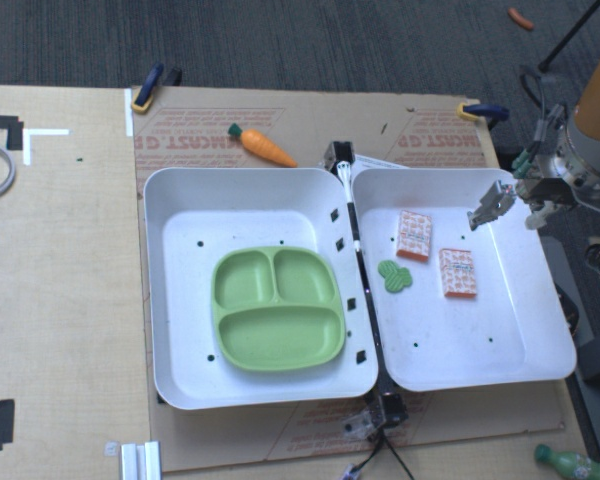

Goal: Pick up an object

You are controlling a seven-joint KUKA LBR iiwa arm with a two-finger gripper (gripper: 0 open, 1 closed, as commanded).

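Two shallow white bins sit side by side on the counter. Left bin (170, 268) holds a green divided plate (277, 308). Right bin (500, 348) holds two small patterned packets (414, 235) (458, 273) and a green leaf-shaped piece (395, 276). At the right bin's upper right edge hangs the gripper (495, 205), jaws slightly parted with nothing between them. A toy carrot (263, 145) lies on the cardboard behind the bins.

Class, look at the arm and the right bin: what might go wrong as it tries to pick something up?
1. The two packets lie flat, so fingers may slide off.
2. The green piece sits close beside them; a descent could nudge it instead.
3. The gripper hangs near the bin's rim and might clip it.
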